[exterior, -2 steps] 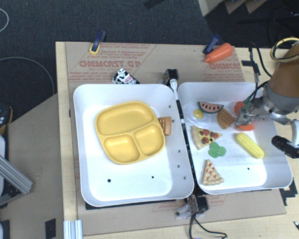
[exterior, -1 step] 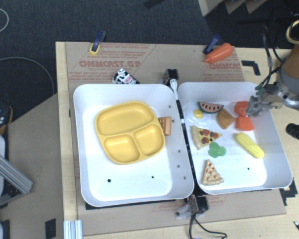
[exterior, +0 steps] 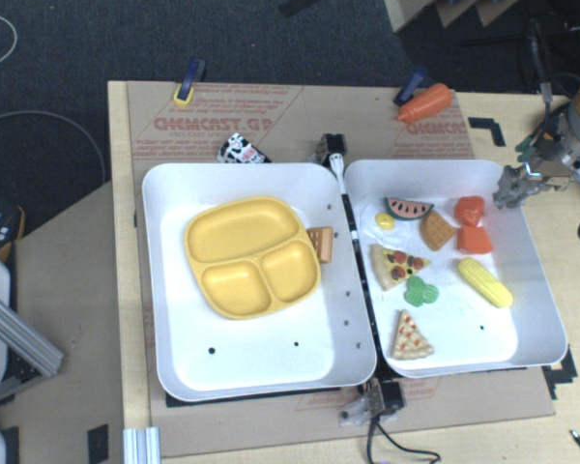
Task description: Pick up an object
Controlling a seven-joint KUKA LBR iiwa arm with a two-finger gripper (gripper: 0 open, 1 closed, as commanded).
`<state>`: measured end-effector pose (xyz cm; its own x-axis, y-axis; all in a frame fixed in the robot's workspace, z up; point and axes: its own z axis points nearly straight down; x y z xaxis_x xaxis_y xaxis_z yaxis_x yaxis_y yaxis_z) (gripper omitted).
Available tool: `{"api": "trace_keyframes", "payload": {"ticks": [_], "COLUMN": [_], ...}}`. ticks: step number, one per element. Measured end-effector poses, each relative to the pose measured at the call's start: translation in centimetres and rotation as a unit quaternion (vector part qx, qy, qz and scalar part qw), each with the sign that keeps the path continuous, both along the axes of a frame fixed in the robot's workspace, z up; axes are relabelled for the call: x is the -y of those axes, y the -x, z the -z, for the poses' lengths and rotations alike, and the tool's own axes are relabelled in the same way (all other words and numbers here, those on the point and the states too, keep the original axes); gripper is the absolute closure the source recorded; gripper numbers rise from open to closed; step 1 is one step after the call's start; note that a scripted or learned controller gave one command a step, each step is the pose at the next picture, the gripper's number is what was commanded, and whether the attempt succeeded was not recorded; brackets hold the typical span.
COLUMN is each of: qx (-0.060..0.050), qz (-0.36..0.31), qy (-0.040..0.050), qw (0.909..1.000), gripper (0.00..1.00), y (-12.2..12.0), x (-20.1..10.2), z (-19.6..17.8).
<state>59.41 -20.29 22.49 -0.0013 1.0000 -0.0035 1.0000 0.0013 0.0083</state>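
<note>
Red pepper (exterior: 471, 211) just beside gripper (exterior: 511, 190)

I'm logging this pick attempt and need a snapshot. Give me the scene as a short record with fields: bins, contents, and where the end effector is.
left bin: yellow divided plate; small brown block beside the plate's right edge
right bin: watermelon slice, cracker, red pieces, corn cob, two pizza slices, green piece
outside the bins: carrot on the bench
end effector: at the right bin's upper right rim, above the toys
held object: none seen
</note>
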Motion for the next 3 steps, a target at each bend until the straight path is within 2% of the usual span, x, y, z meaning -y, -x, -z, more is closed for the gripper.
{"api": "trace_keyframes", "payload": {"ticks": [1, 3], "qx": [-0.005, -0.005], "qz": [-0.002, -0.002], "qy": [-0.003, -0.0024], "qw": [1.0, 1.0], "gripper": [1.0, 1.0], "y": [-0.5, -1.7], "x": [-5.6, -15.4], "z": [1.0, 2.0]}}
